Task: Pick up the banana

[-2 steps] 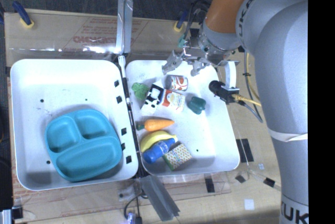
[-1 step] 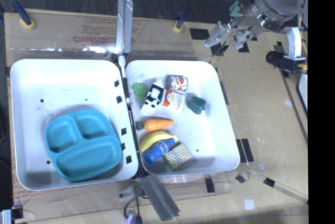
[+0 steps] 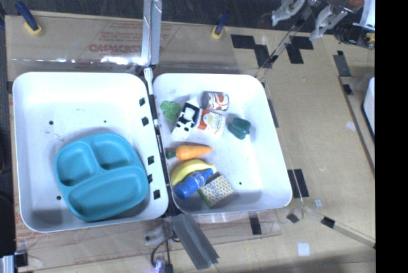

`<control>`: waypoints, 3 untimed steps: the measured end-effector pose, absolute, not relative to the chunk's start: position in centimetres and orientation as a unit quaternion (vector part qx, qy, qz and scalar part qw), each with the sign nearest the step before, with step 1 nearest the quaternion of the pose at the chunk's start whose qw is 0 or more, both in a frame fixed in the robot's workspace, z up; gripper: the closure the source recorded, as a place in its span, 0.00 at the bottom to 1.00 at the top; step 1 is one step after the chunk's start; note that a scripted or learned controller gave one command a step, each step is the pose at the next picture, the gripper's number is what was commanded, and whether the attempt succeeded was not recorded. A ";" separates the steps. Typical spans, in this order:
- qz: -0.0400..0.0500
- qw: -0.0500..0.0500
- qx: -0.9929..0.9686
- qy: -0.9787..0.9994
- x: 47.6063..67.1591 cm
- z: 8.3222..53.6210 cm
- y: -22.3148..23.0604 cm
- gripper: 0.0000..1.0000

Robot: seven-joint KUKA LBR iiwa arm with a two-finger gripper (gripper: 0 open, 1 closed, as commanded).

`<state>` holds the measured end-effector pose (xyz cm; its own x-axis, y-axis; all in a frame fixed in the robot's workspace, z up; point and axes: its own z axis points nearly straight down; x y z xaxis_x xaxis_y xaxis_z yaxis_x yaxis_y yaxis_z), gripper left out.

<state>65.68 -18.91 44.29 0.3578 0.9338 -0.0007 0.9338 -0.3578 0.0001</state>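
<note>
The yellow banana point(image 3: 187, 169) lies near the front left of the right bin point(image 3: 271, 157). A blue bottle point(image 3: 193, 185) rests against its front side and an orange carrot point(image 3: 192, 152) lies just behind it. My gripper point(image 3: 305, 14) hangs at the top right, well beyond the right bin's far corner and far from the banana. Its two fingers point(image 3: 285, 10) are spread apart with nothing between them.
The right bin also holds a patterned box point(image 3: 218, 191), a dark green piece point(image 3: 240, 128), a red and white carton point(image 3: 212, 122), a can point(image 3: 215, 101), a black and white toy point(image 3: 186, 117) and a green item point(image 3: 170, 110). A blue divided plate point(image 3: 102, 177) sits in the left bin point(image 3: 38, 99).
</note>
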 end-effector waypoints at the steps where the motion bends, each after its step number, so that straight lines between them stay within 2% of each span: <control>1: -0.001 0.000 0.820 0.572 65.8 45.3 -18.5 1.00; 2: -0.002 -0.002 0.886 0.463 65.7 31.0 -15.0 1.00; 3: -0.002 -0.002 0.861 0.509 63.0 32.5 -15.7 1.00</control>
